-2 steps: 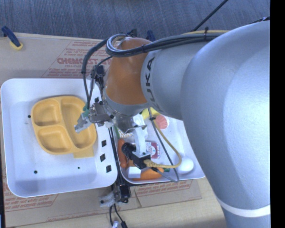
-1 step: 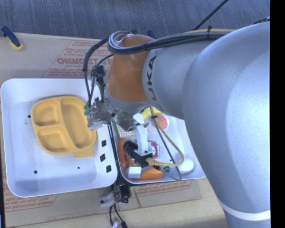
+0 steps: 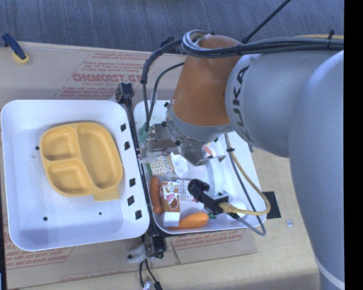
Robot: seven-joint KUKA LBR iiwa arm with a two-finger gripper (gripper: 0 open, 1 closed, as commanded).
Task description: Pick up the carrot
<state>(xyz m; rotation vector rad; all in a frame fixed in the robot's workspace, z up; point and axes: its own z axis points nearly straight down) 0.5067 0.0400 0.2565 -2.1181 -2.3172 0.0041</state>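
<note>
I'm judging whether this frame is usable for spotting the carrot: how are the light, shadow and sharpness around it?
Camera view: soft overall, fine detail smeared; the carrot reads clearly as an orange shape at the right bin's near edge, unshaded. The arm darkens the bin's middle and covers its far part. The left bin and yellow tray are evenly lit, with no strong glare.

Glossy white plastic bins [image 3: 12, 162]; matt yellow plastic tray [image 3: 80, 159].

bright, even light; glare whitens both bins [image 3: 12, 162] (soft focus, slightly grainy)
</note>
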